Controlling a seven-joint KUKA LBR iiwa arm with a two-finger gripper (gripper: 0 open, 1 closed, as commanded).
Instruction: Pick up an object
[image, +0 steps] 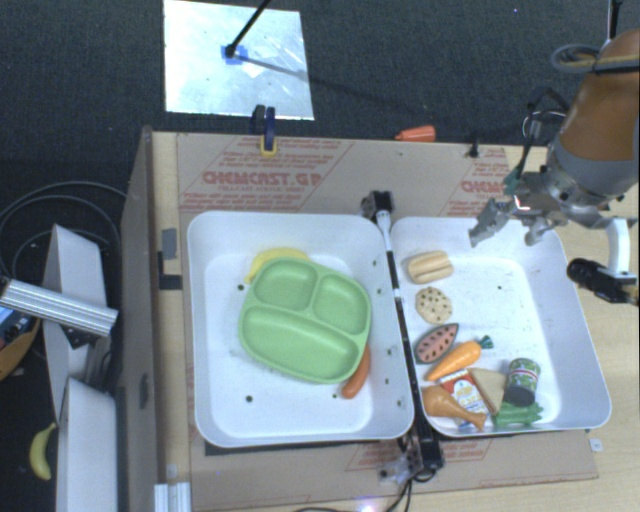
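Observation:
My gripper (514, 226) hangs over the back edge of the right bin (560, 300), open, with nothing between its fingers. Toy food lies in that bin: a bread roll (429, 266) and a cookie (433, 303) near the left wall, then a brown oval slice (436, 342), a carrot (458, 359), a chicken leg (452, 403), a small carton (466, 389), a wedge of bread (490, 385) and a green can (521, 377) toward the front. The roll sits to the left of and below the gripper.
The left bin (220, 400) holds a green divided plate (304, 318), with a yellow banana (270, 258) behind it and a sausage (356, 375) at its front right. A black clamp rail (398, 310) divides the bins. Cardboard lies under both.

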